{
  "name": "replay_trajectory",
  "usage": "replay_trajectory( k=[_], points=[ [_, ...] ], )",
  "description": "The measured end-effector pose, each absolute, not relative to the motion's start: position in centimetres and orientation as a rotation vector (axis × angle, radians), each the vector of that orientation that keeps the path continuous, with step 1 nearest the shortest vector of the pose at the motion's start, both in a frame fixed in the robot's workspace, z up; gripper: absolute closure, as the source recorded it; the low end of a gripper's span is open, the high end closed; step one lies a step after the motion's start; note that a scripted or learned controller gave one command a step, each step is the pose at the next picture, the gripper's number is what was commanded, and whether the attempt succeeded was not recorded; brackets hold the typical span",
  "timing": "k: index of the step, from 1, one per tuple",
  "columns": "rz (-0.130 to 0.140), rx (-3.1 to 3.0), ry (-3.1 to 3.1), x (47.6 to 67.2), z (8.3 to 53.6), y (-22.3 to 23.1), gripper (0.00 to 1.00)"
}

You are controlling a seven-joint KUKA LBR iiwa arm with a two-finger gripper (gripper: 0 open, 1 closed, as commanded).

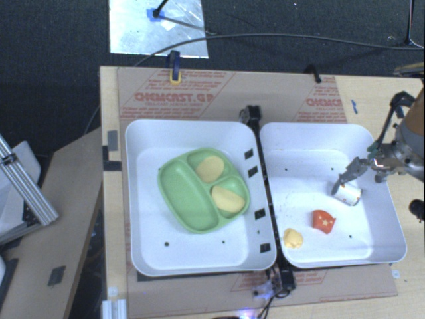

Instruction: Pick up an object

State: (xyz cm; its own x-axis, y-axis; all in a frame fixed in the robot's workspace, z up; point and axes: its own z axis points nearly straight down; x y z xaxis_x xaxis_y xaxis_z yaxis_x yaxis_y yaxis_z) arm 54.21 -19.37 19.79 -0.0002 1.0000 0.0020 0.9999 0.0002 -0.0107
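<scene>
In the right bin (312, 141) lie a red piece (323, 221), a small yellow piece (293, 238) near the front wall, and a small white-silver object (348, 194) toward the right side. My gripper (342, 183) reaches in from the right and is low over the bin, its tip right at the upper left edge of the white-silver object. Whether it touches that object is unclear. The red piece lies a little in front and to the left of the gripper.
The left bin (149, 244) holds a green divided plate (186, 198) with two yellow food pieces (211, 168) (228, 198) in its small compartments. A black divider with clips (262, 191) runs between the bins. Cables cross the dark floor behind the bench.
</scene>
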Motion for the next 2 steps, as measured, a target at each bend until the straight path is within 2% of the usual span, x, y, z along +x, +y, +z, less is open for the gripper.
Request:
replay_trajectory(
  k=[1,2],
  points=[
    [-0.001,-2.217,-2.226,54.5,20.5,-19.3,0.0],
    [-0.002,-2.221,-2.225,54.3,15.8,-20.2,0.0]
  ],
)
